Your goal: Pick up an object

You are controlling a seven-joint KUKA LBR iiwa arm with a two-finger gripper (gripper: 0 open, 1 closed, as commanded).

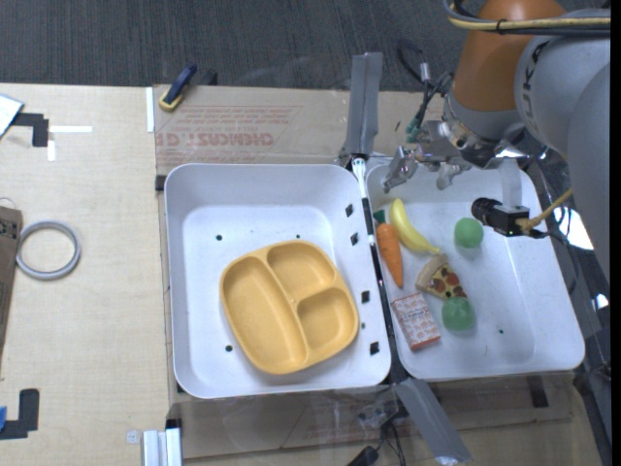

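Gripper (423, 166) poised at the right bin's (543, 357) far rim, nothing held.
Fingers are seen spread and empty; banana (411, 229) lies just below, touching carrot (390, 252), so both could be nudged or clipped together.

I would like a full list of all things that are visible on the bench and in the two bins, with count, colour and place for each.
left bin: 1, white, centre of view
divided plate: 1, yellow, inside left bin
right bin: 1, white, beside left bin
banana: 1, yellow, right bin, upper left part
carrot: 1, orange, right bin, next to banana
pizza slice toy: 1, tan and red, middle of right bin
small box: 1, red, right bin, near front
green balls: 2, green, right bin, the second lower
tape roll: 1, grey, bench at left
gripper: 1, metal, above far edge of right bin
arm: 1, grey with orange band, upper right
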